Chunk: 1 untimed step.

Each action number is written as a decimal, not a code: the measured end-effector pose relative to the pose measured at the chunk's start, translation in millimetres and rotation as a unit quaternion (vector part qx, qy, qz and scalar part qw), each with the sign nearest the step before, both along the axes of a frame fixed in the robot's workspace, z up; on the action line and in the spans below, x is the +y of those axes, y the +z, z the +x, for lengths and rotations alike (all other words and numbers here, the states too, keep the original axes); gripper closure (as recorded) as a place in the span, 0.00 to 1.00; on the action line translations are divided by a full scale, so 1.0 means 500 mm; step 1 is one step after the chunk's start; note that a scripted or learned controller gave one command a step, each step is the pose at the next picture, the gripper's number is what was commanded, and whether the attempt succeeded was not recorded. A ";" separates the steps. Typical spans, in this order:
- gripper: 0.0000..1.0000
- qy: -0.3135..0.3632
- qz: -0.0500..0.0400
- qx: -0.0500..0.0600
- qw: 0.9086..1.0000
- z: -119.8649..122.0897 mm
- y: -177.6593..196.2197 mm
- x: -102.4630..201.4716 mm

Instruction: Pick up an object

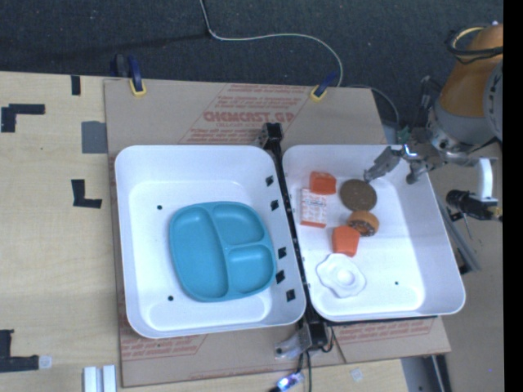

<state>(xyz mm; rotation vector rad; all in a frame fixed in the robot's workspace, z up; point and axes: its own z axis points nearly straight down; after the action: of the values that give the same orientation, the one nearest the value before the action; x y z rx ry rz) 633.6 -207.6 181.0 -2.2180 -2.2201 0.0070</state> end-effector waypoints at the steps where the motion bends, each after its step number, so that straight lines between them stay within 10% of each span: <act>1: 0.00 0.000 0.000 0.000 1.000 -0.003 -0.088 0.007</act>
<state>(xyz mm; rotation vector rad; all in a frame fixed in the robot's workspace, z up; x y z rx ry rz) 632.2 -204.0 136.8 -2.2172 -2.2210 0.0070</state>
